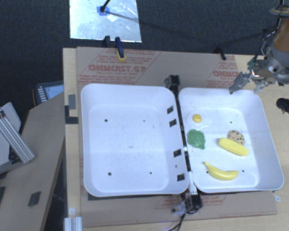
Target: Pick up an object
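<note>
- Landmark for every place below: the black hinge strip [182,143] that runs between the two shallow white plastic bins on the counter [48,143].
- Nearest the camera and to the right of the strip, a yellow toy banana [221,172] lies flat on the floor of the right-hand white bin [269,150].
- Further back and further right from the strip, a yellow toy corn cob [233,147] lies at a slant.
- Touching the cob's far end sits a round brown speckled biscuit [236,136].
- Just beside the strip, level with the cob, rests a green leafy toy vegetable [196,139].
- A little beyond that, near the strip, lies a small white fried egg toy with a yellow yolk [197,119].
- Left of the strip sits the left-hand white bin [89,129].
- Furthest back, well right of the strip, the grey metal two-finger gripper [253,82] hangs over the far rim of the right-hand bin.
- Its jaws are spread apart, nothing between them and touching none of the toys.
</note>
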